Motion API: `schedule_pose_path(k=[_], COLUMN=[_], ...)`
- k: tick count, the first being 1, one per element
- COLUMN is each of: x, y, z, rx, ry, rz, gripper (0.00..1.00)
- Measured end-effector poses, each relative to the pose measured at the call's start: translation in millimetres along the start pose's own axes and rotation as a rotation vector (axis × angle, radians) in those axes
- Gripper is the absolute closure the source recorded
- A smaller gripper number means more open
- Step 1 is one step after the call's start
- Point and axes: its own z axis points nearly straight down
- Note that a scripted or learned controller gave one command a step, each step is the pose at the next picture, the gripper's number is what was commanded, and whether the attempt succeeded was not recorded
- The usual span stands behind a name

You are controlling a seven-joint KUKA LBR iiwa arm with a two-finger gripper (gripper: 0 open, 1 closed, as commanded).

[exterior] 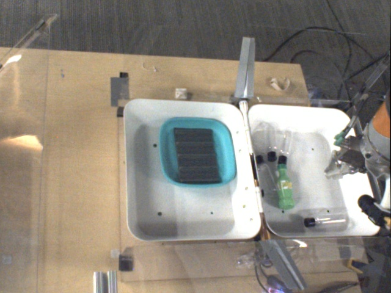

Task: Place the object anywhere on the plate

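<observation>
I'm seeing the arm (380, 124) reaching in from the right, its gripper (339, 161) hanging over the right bin (317, 118); its state I cannot tell. The green bottle (285, 188) is lying there, well apart from the plate (197, 152).

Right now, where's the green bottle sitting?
The green bottle lies in the right bin, near its left wall, black cap pointing away from the camera. A clear tube lies just beyond its base, toward the bin's near edge.
</observation>
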Motion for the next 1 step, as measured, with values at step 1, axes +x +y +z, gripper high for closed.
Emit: schedule_pose_path(k=[1], x=[40.4], y=[-20.7], z=[19.6], rx=[0.013], ry=[0.001], rz=[-0.185], gripper=[1.0])
